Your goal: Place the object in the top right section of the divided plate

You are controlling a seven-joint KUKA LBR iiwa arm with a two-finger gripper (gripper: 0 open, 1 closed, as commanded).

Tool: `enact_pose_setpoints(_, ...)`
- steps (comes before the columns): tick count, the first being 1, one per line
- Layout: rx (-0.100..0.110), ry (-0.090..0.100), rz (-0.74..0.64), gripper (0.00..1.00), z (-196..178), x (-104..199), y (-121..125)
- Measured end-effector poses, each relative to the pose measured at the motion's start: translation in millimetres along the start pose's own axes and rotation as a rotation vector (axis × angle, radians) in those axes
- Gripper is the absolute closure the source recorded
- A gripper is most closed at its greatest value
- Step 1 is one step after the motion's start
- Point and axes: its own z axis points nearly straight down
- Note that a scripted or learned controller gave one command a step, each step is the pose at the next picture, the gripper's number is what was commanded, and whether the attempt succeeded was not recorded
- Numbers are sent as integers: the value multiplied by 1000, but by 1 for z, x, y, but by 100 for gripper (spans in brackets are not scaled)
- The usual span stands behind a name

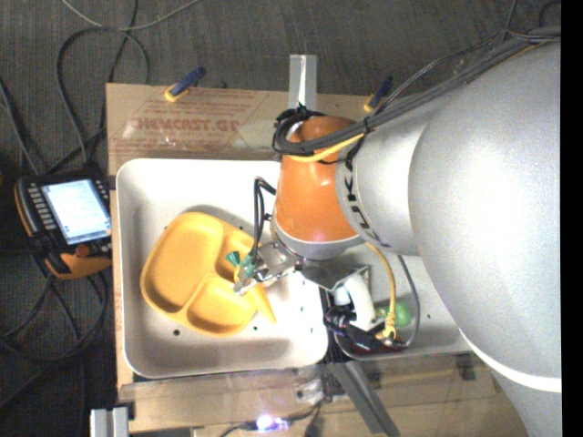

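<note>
Hovering at the right rim of the yellow divided plate, the gripper carries something teal and orange at its tip — whether the fingers pinch it, I cannot tell. Best to centre over the top right section before releasing. The plate lies in a white bin on the surface; a pendant rests on grey carpet.

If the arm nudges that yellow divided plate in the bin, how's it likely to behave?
The yellow divided plate looks like thin moulded plastic, so probably light and stiff. Lying flat on the smooth white bin, it would likely slide rather than tip. Its raised rim may let it rock if pressed at an edge.
</note>
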Motion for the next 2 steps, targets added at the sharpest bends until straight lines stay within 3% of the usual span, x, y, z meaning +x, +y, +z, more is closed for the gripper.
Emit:
enact_pose_setpoints(1, -2, 4, -39, 100, -21, -4, -7)
enact_pose_setpoints(2, 0, 2, 10, 100, 13, -1, -15)
